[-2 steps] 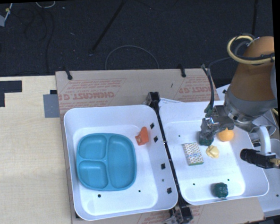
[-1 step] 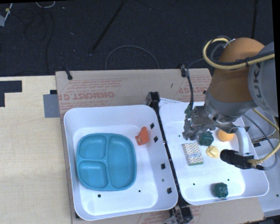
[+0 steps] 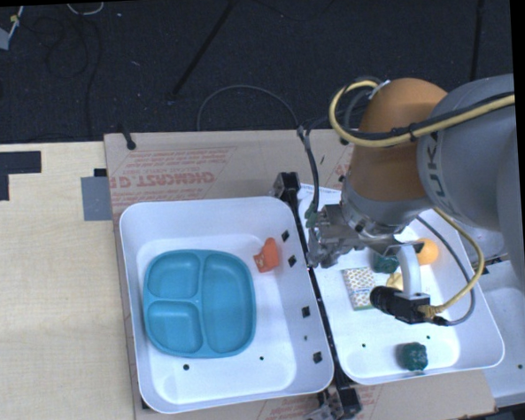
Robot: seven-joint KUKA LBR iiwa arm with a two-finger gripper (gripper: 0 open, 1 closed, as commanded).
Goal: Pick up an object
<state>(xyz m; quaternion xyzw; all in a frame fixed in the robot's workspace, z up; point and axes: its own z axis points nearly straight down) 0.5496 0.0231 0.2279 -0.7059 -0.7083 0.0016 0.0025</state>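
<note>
While the arm (image 3: 392,152) hangs over the right bin (image 3: 484,346), nothing looks lifted; the pincer's (image 3: 336,245) state is unclear.

red upside-down print on cardboard sheet (image 3: 198,169) under bins, illegible; partial "uk" on arm (image 3: 472,147).

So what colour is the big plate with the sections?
Light blue. The plate shows clearly in the camera view, in the left bin.
</note>
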